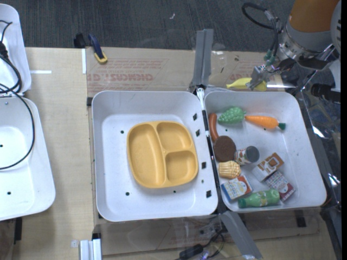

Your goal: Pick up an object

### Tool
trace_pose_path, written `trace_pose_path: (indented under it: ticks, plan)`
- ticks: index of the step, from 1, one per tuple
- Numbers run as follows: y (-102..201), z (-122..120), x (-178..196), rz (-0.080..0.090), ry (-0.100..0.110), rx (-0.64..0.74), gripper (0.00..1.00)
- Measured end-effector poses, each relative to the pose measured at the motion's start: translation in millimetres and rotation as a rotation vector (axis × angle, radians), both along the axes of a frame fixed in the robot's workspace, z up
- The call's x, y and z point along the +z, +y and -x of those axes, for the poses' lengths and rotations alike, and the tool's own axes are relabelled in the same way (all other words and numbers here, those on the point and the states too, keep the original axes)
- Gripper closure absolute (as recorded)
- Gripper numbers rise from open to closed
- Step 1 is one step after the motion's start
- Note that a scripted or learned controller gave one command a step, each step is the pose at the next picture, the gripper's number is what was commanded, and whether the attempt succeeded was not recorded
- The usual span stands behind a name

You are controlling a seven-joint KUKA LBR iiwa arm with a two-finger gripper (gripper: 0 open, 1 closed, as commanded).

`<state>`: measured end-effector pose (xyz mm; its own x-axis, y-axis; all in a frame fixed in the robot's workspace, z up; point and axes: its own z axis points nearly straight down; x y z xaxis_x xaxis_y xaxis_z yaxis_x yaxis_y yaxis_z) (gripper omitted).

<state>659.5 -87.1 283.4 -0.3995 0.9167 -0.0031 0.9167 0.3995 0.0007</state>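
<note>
The jaws [259,79] grip a yellow banana [241,83] above the right bin [309,145]'s far rim, so the pick looks made and next comes carrying it clear.

Both white bins [103,161] are looking like smooth, faintly glossy plastic; the yellow divided plate [162,155] is showing a matt plastic finish; the bench [59,85] is looking like plain wood.
</note>
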Motion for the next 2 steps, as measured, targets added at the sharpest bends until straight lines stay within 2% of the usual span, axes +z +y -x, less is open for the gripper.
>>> trace_pose_path:
  ticks: [1, 2]
  plan:
    - [-6, 6, 44, -0.001, 0.001, -0.026, 1.00]
    - [24, 25, -26, -0.001, 0.003, -0.048, 1.00]
